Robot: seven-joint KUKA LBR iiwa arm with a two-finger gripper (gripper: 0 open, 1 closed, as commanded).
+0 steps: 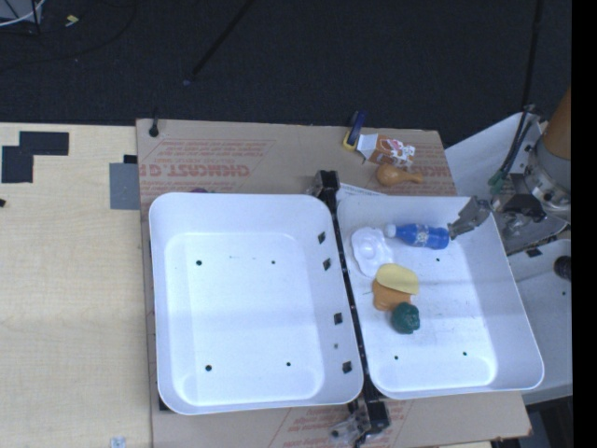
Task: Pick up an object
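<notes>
**Jaws at right bin's far right rim, state unreadable**

Jaws: the gripper (pixel 471 215) sits at the far right edge of the right bin (pixel 508 362), just off the end of the blue bottle (pixel 420 236). Whether the jaws are wide or narrow, I cannot tell; blur and the slanted view hide the gap. Nothing shows between them. Arm (pixel 550 157) enters from the right, orange band at the frame edge.

Right bin contents, clustered toward its far left part:
- blue bottle lying on its side, white cap end toward the bin's left wall, other end near the gripper.
- white object (pixel 370 245) just beside the bottle's cap end; kind cannot be made out.
- yellow-and-orange object (pixel 395 285) nearer the bin's middle, close below the bottle.
- dark green ball (pixel 405 318) touching the orange object's near side.

Left bin (pixel 173 241): white, shallow, sharing the centre divider with the right bin.

Tabletop (pixel 65 278), beyond the right bin's far edge: a small orange-brown toy (pixel 396 174) and a packet (pixel 384 147) on the cardboard sheet (pixel 233 157).
</notes>
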